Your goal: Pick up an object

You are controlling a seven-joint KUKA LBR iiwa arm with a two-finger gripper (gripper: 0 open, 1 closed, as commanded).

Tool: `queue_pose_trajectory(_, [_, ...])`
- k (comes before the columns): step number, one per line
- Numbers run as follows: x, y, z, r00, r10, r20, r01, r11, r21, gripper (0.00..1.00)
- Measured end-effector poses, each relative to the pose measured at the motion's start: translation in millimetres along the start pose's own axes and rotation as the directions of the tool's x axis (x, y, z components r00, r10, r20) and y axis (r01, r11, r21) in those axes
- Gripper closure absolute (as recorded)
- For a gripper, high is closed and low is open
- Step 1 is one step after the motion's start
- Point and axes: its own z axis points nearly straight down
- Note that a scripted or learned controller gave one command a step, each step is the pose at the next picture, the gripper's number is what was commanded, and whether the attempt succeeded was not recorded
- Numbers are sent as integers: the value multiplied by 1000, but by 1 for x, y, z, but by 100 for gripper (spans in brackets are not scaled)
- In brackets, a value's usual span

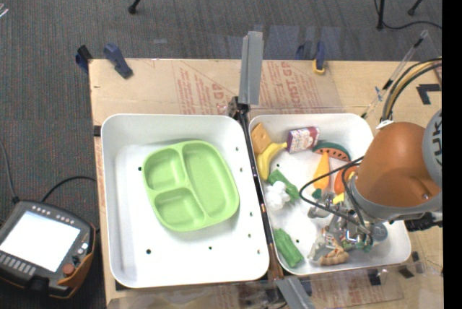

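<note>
Orange-banded arm [393, 170] reaching into the right bin [361, 123], its gripper [346, 232] low over toys near that bin's front edge; finger spacing cannot be told, and no object is seen held, so the pick appears unfinished. Candidates: banana [271, 156], purple carton [302, 138], green piece [289, 248]. Left bin [119, 134] carries a green divided plate [191, 185]. Red printing on the cardboard is unreadable.

We see open floor around the green divided plate [191, 185] in the left bin [115, 228]. The right bin [361, 123] is crowded: banana [269, 156], carrot [320, 169], green pieces.
</note>
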Motion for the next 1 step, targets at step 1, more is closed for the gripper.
queue_pose_trajectory(1, [-84,50,1,980,201,3,-201,980,-1,0])
